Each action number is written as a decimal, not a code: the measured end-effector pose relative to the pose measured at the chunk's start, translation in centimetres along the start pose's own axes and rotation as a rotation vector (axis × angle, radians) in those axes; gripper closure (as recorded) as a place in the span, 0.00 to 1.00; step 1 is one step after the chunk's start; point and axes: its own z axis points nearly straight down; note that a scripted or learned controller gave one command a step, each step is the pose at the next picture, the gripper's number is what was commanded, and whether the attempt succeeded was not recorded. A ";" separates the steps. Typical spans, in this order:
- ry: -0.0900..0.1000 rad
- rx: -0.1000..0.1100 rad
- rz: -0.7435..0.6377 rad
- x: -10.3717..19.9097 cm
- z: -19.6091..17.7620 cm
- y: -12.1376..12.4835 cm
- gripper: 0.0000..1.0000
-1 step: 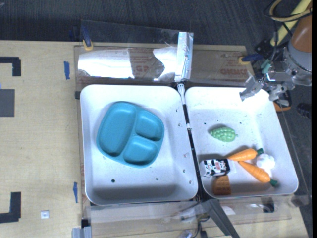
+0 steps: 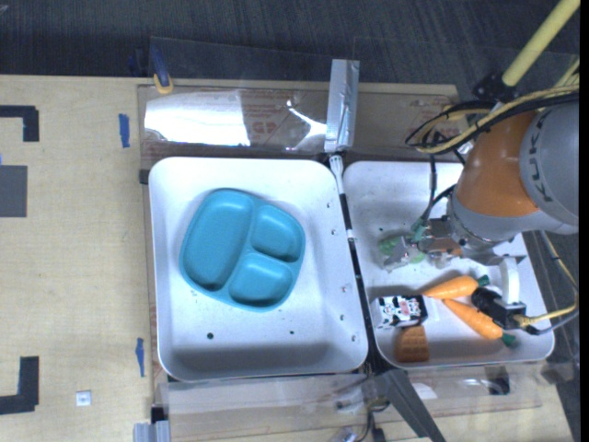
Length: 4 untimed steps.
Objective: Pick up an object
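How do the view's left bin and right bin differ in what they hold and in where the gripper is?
The left bin holds one large blue divided plate. The right bin holds several small things: carrots, a black-and-white carton and a brown block. The gripper hangs over the right bin, apart from the left bin. Both bins are white, shallow and sit side by side.

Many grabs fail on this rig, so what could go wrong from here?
The claw is over the right bin, beside rather than above the carrots, so it may come up with nothing. The carrots lie close together; one may get nudged away. The brown block sits by the bin's near wall, awkward to grasp.
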 end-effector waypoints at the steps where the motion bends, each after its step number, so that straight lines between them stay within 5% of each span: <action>1: -0.002 -0.009 -0.182 -4.7 -2.4 -2.3 0.00; 2: -0.007 -0.015 -0.373 -5.6 -0.5 -4.0 0.00; 3: -0.010 -0.019 -0.359 -4.0 1.3 -6.1 0.00; 4: -0.005 -0.014 -0.252 -0.6 -0.5 -2.2 0.00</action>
